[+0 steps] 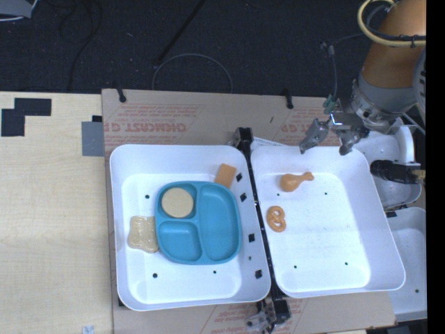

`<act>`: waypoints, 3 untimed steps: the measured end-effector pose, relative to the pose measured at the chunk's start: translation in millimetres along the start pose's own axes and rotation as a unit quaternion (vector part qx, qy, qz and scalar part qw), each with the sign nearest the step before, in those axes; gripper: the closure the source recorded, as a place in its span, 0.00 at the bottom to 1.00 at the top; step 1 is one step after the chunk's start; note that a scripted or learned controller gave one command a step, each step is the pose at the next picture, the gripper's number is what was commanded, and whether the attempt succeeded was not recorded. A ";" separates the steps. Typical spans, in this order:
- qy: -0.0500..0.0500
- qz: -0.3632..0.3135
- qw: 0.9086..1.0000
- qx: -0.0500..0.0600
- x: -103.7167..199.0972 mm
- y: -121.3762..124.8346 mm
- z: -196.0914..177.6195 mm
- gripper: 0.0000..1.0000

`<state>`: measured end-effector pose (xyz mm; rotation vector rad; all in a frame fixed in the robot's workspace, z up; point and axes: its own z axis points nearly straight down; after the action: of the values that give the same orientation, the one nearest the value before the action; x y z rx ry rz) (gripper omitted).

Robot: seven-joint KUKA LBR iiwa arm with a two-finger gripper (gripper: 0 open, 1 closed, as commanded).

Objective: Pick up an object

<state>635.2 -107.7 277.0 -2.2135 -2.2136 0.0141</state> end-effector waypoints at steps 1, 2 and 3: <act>-0.001 -0.001 1.000 -0.007 0.0 1.6 -7.8 0.00; 0.000 0.000 1.000 -0.003 4.7 -6.7 41.1 0.00; 0.000 0.000 1.000 -0.002 8.6 -4.7 105.6 0.00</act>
<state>628.9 -98.9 171.5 -2.2160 -2.2159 0.0090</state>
